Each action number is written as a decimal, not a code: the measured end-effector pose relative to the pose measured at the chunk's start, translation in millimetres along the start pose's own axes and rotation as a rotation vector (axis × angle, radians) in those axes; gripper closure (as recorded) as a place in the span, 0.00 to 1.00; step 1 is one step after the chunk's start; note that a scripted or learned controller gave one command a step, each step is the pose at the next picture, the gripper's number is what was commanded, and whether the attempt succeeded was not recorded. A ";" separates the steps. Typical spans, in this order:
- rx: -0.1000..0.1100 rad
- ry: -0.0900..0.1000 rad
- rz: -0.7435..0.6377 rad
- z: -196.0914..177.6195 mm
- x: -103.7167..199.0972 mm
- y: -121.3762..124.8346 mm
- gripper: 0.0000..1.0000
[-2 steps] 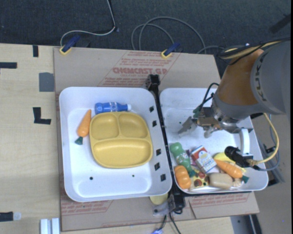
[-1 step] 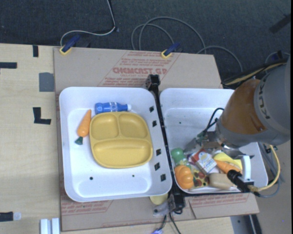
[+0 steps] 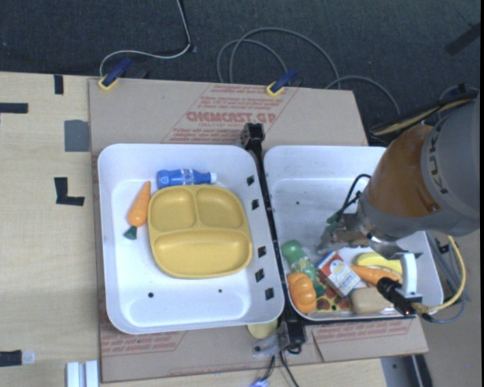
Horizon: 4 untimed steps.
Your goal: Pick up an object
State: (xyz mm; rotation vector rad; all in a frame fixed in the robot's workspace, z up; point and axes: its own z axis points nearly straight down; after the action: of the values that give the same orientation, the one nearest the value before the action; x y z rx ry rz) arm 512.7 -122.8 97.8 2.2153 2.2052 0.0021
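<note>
Jaws [image 3: 336, 234] low in rt bin [image 3: 306, 168] above toy pile [image 3: 339, 280], spread unclear

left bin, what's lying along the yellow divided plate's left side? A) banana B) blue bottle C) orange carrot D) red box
C: the orange carrot lies against the left edge of the yellow divided plate in the left bin; the blue bottle sits above the plate's top edge.

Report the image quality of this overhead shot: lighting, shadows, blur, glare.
Camera view: even, diffuse lighting, with soft shadows along the left bin's inner walls; the yellow divided plate and carrot read fairly sharp; the toy pile in the right bin is soft and hard to separate; the arm looks slightly blurred; no strong glare on the white plastic.
</note>
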 end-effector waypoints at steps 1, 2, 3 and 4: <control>-0.004 0.003 -0.005 -125.0 -53.2 66.7 1.00; 0.018 0.013 -0.010 -67.9 10.9 51.0 1.00; 0.014 0.011 -0.006 -70.8 7.3 51.9 0.00; 0.022 0.012 -0.002 -26.4 -4.0 -3.3 0.00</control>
State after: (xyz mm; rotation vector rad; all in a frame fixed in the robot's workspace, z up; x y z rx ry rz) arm 509.0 -126.5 124.2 2.2297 2.2240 -0.0090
